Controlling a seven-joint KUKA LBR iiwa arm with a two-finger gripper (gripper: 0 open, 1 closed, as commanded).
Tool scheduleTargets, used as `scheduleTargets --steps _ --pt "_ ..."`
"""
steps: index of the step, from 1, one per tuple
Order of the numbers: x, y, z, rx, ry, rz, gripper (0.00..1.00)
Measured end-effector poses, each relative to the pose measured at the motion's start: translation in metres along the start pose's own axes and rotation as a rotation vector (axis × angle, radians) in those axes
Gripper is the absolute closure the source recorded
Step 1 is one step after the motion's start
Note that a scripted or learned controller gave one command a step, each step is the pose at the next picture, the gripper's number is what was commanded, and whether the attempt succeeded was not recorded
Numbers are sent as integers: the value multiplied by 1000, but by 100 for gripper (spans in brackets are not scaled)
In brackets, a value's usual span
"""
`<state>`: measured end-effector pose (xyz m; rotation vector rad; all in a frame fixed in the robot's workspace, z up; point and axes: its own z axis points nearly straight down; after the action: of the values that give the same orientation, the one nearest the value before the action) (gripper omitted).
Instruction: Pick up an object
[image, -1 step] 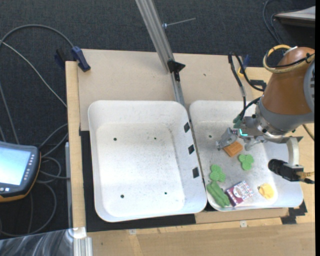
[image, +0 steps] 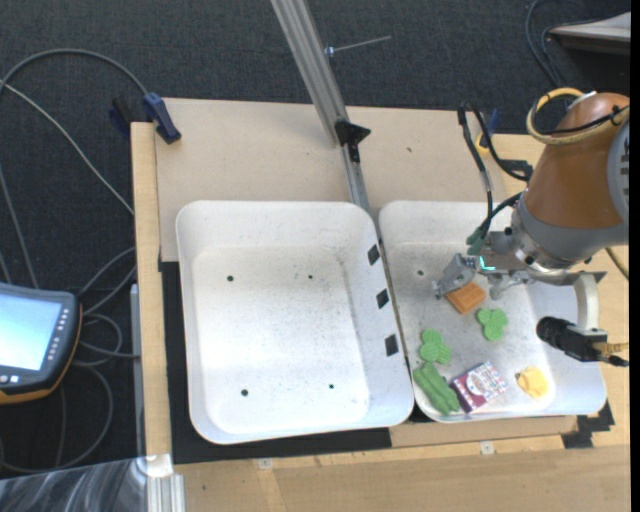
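Writing shows on the pink and white packet (image: 479, 385), but it is too small to read. The gripper (image: 468, 284) hangs low in the right bin (image: 425, 235), just above the orange block (image: 466, 297). One grey finger (image: 450, 280) pokes out at 9 o'clock from the block, and another part sits at 3 o'clock from it. The fingers look spread apart with the top of the block between them, but I cannot tell if they squeeze it or just touch it. The block seems to lie on the bin floor near the middle of the bin. At 5 o'clock from the block is a small green toy (image: 492, 322). At 7 o'clock from it is another green toy (image: 434, 348), and a long green one (image: 435, 387) lies by the near rim. The packet lies beside that long one, at its 3 o'clock. A yellow toy (image: 534, 381) sits at 3 o'clock from the packet. The left bin (image: 200, 230) is at 9 o'clock from the right bin, touching it.
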<state>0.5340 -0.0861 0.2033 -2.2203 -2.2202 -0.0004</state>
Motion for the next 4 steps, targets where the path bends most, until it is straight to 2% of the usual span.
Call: scheduleTargets --steps 1,2,3,4 --pt "7 1 45 6 1 0 0" --pt "1 0 106 8 1 1 0" --pt "1 0 111 4 1 0 0" --pt "2 1 100 0 1 0 100"
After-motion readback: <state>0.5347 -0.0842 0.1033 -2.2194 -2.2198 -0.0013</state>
